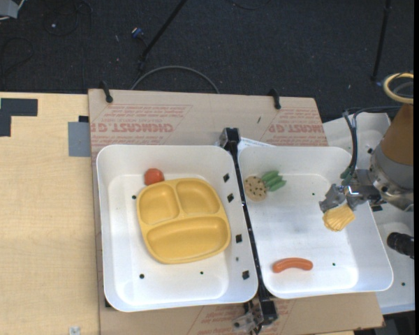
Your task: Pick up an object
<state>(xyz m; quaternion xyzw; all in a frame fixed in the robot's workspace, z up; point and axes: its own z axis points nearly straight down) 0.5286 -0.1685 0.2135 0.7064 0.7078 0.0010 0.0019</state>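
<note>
While the tool (341, 202) sits over the right bin (377, 271), its grip unclear, yellow food (339, 219) lies just below.

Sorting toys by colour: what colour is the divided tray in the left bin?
Yellow. The divided tray shows clearly in the camera view.

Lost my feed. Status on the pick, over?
Claw over right white bin, by its right wall. Ridged yellow chip-shaped piece right below it; grip unconfirmed. Orange sausage lies apart, nearer the front.
</note>
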